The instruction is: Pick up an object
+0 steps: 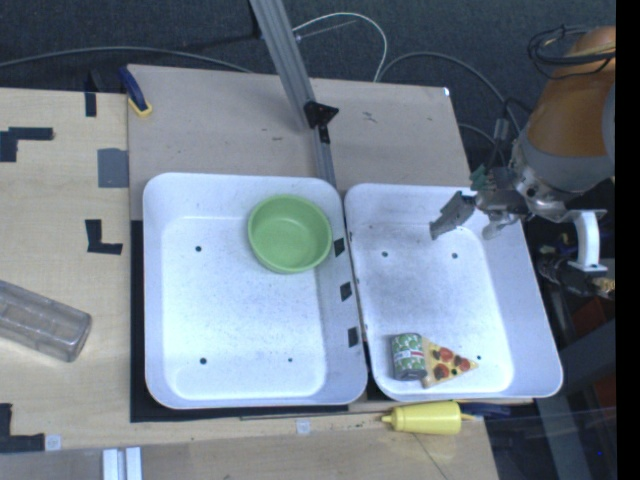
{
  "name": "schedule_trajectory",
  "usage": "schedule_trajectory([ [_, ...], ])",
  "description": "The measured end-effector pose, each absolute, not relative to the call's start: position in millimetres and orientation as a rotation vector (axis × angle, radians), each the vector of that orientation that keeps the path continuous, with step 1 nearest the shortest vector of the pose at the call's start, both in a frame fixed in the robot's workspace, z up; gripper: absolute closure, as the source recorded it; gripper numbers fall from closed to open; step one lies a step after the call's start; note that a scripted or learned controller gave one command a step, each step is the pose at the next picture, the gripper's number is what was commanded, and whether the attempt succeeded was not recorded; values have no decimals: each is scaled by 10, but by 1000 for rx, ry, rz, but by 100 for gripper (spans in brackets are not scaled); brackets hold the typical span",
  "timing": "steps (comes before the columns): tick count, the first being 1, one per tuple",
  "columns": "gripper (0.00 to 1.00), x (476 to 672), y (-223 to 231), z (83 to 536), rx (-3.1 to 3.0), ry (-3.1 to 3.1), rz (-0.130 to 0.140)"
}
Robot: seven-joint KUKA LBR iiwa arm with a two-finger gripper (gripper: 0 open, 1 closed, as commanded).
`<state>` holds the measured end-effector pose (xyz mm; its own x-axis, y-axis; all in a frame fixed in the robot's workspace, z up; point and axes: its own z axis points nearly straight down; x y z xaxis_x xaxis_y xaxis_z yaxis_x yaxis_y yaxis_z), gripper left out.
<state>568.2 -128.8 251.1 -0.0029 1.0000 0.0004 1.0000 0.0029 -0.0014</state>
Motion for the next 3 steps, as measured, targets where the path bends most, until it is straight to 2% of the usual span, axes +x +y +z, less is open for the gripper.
schedule_trajectory([
  [1, 0, 5682, -1288, 2512, -2217, -2223, 1],
  [2, 0, 5675, -1293, 1864, -2216, -2218, 9],
  [3, 0, 5642, -1268, 1425, -2216, -2220, 7],
])
